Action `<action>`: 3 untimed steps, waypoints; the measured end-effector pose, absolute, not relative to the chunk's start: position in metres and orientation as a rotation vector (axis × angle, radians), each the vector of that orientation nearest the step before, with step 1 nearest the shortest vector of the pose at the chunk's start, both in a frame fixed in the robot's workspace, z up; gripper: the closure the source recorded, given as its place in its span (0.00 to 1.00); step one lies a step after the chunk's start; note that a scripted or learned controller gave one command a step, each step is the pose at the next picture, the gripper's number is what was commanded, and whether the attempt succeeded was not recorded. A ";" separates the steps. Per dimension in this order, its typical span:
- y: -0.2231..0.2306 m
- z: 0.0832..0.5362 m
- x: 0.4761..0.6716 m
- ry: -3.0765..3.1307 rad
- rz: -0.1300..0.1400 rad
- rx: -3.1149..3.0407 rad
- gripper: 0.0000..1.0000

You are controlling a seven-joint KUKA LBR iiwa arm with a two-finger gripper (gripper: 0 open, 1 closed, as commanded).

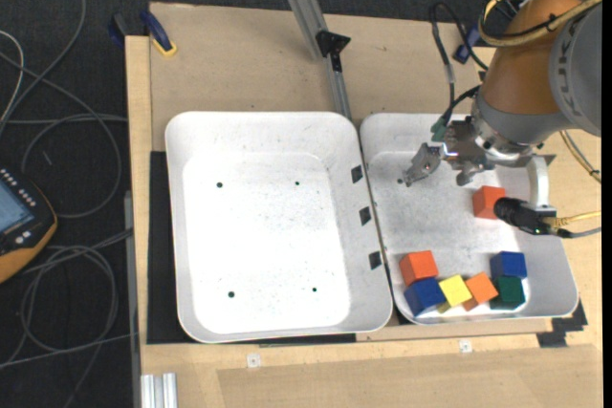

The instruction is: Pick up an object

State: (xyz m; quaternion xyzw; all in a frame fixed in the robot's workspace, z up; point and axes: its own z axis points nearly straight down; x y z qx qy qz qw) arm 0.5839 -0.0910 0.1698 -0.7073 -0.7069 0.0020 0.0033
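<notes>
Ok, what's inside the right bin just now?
The right bin holds a red block beside the hand, and orange, blue, yellow and green blocks clustered at its near edge. The arm covers its far right corner.

7 blocks [466, 282] lie in the right bin [392, 234].

You see the grey arm's jaws [442, 163] hanging over the right shallow white bin [402, 234], with coloured blocks [464, 287] clustered along its near edge.
</notes>
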 end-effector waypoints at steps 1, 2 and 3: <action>-0.091 0.107 0.586 -2.215 0.007 -2.217 0.00; -0.091 0.122 0.588 -2.221 -0.003 -2.222 1.00; -0.087 0.183 0.598 -2.228 -0.009 -2.224 1.00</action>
